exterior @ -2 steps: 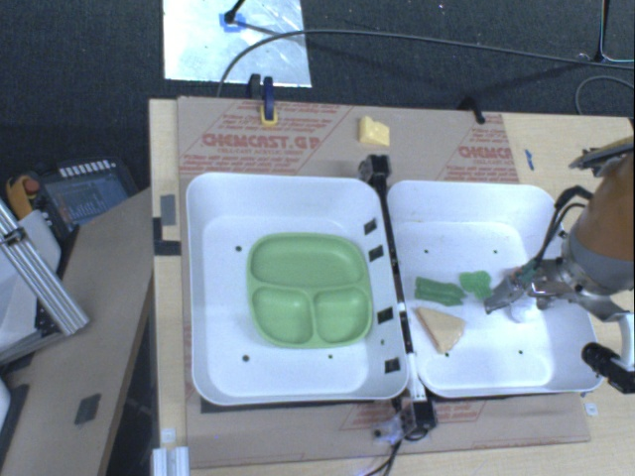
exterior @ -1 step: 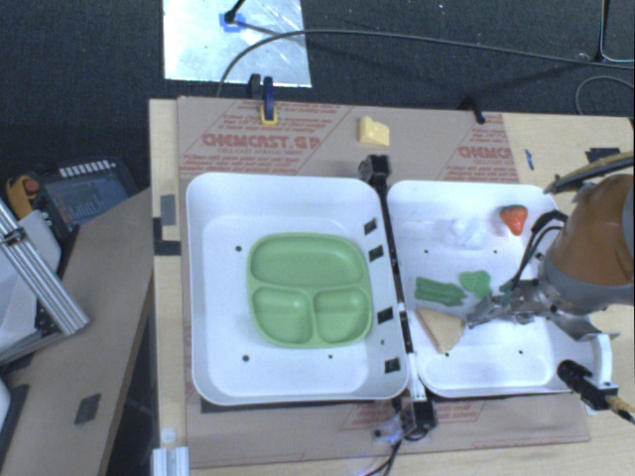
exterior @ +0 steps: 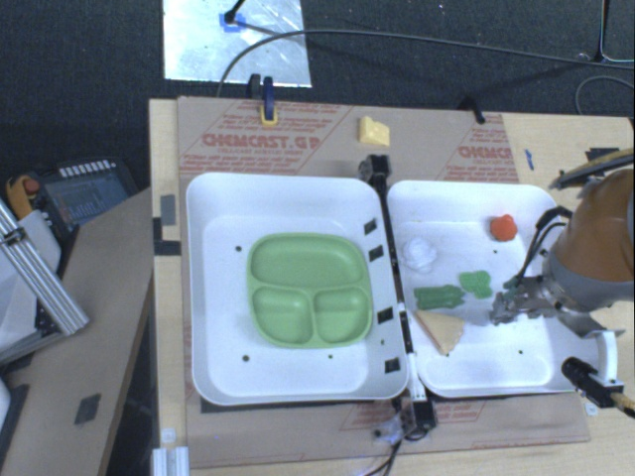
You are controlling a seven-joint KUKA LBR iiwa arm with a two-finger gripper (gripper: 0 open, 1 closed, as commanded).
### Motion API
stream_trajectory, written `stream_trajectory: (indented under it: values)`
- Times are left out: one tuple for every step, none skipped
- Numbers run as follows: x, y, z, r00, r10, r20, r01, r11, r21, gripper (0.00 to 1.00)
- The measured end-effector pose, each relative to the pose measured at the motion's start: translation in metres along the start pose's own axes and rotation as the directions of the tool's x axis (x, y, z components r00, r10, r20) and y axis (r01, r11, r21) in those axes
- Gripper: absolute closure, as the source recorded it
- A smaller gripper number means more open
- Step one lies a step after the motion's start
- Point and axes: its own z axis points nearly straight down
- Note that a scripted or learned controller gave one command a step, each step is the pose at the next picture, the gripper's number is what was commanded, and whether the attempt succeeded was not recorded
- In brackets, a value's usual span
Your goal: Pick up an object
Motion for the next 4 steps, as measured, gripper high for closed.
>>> stream_trajectory:
  values:
    - [0.003, 0.005, -0.044, 1.0, -0.003, 0.0, 0.003, 1.0, -0.002, 1.0]
    - [0.008, 0.009, -0.107, 1.0, -0.004, 0.001, 0.004, 1.0, -0.005, 1.0]
    - [0.008, 0.01, -0.119, 1.0, -0.003, 0.0, 0.003, 1.0, 0.0, 1.0]
    - [0.056, 0.027, -0.126, 1.0, -0.009, -0.003, 0.009, 1.0, 0.001, 1.0]
